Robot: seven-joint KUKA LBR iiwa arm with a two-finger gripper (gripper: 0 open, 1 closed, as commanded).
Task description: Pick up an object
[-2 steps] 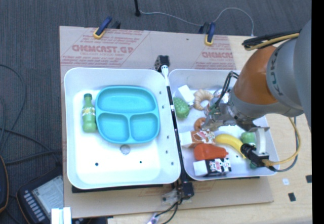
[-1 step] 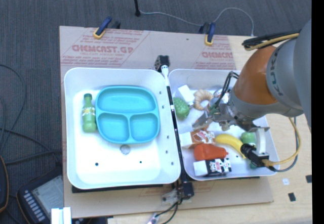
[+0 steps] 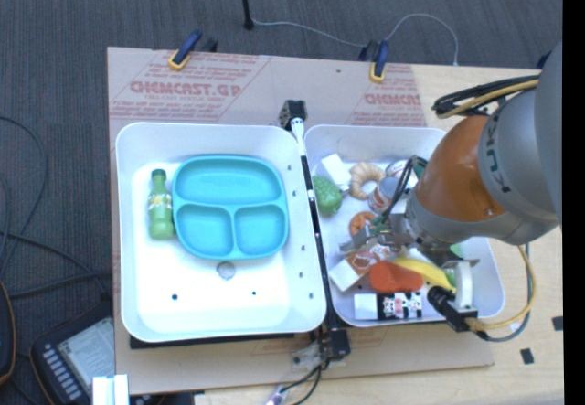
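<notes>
- Reaching in from the right edge of the frame: grey arm (image 3: 526, 165) with its orange band, bent down over the right bin (image 3: 494, 280).
- Sitting low among the clutter at the middle of that bin: gripper (image 3: 377, 231); open or closed cannot be told from this angle, and nothing seen gripped.
- Lying just below and right of the gripper: yellow banana (image 3: 422, 268), resting against a red-orange piece (image 3: 393, 279).
- Placed along the bin's lower wall, under the banana: white box with black print (image 3: 393, 305).
- Tilted at lower left of the clutter, near the dividing wall: white card (image 3: 342, 275).
- Resting at the upper left of the right bin: green toy (image 3: 327, 196), with a white block (image 3: 335, 169) just above it and a beige ring-shaped piece (image 3: 367, 175) to its right.
- Filling the middle of the left bin (image 3: 137, 303): teal divided plate (image 3: 228, 207), lying flat.
- Lying just beside the plate's left edge, neck toward the top of the frame: green bottle (image 3: 161, 204).
- Sitting just below the plate: small grey round piece (image 3: 226, 271).
- Underlying both bins: printed cardboard sheet (image 3: 183, 88), clipped at its upper edge by two clamps (image 3: 186, 48), one toward upper left, the other at upper centre.
</notes>
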